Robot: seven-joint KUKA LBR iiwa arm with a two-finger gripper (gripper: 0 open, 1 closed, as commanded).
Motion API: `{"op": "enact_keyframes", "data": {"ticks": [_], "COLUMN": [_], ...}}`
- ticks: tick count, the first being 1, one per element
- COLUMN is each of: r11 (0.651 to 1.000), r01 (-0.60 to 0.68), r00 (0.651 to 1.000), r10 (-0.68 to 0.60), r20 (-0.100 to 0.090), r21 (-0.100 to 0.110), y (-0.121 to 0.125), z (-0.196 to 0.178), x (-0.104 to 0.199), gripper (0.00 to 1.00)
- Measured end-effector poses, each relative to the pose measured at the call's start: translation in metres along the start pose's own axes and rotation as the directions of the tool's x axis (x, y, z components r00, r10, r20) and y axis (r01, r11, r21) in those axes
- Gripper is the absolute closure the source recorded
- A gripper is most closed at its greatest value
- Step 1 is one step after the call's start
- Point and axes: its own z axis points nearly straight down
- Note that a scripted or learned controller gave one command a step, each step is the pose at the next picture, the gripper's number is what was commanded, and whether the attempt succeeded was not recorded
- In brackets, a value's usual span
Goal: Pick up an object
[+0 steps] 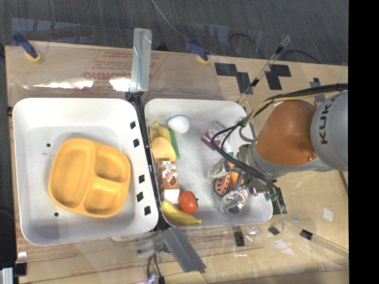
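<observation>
**Gripper low in the right bin, among small items**

The gripper [235, 185] sits down in the right bin [204, 108], near its right wall, below the arm's orange band [284, 134]. Whether it is apart or closed cannot be told from this view; cables and the wrist hide much of it. Nothing can be seen held by it.

Right around it lies a cluster of small things: an orange-and-dark piece [224, 184] touching its left side, and a shiny clear item [232, 203] just below. A purple packet [211, 135] lies a little further up the bin.

Along the bin's left wall run a white egg [178, 123], a yellow and green item [161, 141], a small brown carton [170, 179], a red tomato [188, 202] and a banana [179, 216] at the lower edge.

The left bin [35, 114] holds a yellow divided tray [89, 177], well apart from the arm.
</observation>
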Motion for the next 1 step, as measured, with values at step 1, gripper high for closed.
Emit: {"op": "enact_keyframes", "data": {"ticks": [1], "r11": [0.995], "r01": [-0.1], "r00": [0.995], "r10": [0.1], "r20": [-0.002], "r21": [-0.002], "y": [0.025], "z": [0.0009], "x": [-0.0127], "gripper": [0.0]}}
